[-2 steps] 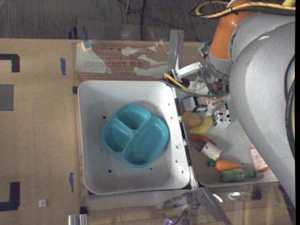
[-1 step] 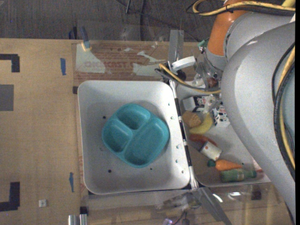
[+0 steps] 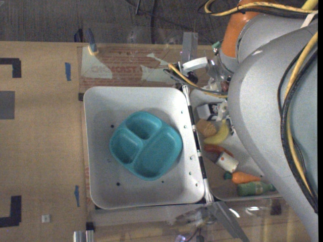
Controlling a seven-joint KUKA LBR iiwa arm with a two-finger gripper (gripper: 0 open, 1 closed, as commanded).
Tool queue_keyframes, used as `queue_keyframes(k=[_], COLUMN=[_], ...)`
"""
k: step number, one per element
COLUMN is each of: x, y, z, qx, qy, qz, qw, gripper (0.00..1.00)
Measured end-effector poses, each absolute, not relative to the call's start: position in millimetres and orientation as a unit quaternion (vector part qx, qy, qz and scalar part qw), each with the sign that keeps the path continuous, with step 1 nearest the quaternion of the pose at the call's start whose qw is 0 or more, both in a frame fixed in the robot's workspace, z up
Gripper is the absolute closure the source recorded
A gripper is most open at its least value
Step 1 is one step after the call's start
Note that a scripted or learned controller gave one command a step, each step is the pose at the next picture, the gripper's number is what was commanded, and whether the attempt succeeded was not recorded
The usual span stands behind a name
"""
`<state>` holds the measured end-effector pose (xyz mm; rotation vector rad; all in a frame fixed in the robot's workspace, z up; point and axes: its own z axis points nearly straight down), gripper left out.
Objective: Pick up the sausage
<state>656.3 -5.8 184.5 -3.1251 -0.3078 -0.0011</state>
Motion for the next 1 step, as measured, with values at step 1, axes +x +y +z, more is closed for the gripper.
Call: queue_keyframes(k=[1], x=[653.6], y=[-38.9], z=[223.4], qx=[-0.994], qy=[-0.105], qz=[0.0003], qw=[0.0], gripper=[0.0])
